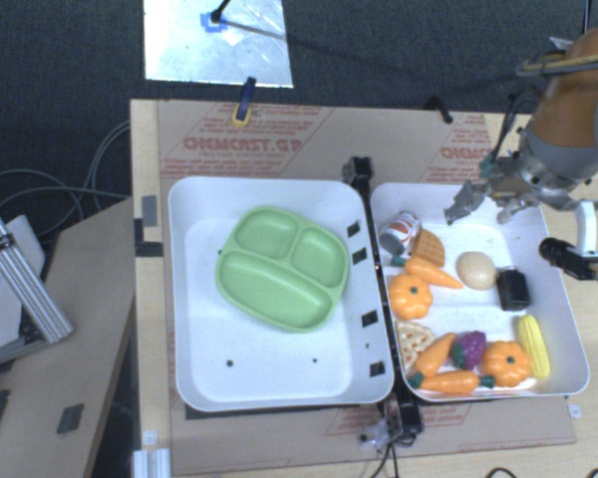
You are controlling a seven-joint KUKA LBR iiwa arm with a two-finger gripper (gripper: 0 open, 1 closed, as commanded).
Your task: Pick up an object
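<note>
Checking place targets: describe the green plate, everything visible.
The green plate is a light green, plastic-looking tray with three compartments: one long, two smaller. It lies flat, turned at an angle, near the middle of the left bin, resting on the bin's white floor. Nothing lies in its compartments or touches it.

Even bright light, soft focus, faint shadows

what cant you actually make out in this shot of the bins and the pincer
- Pincer, camera view: small and blurred over the right bin's far edge; nothing visible between its tips.
- Arm: cut off by the right edge of the frame.
- Can: label too small to read.
- Black object beside the egg: too dark to identify.
- Purple grapes: partly hidden among the carrot and pumpkin.
</note>
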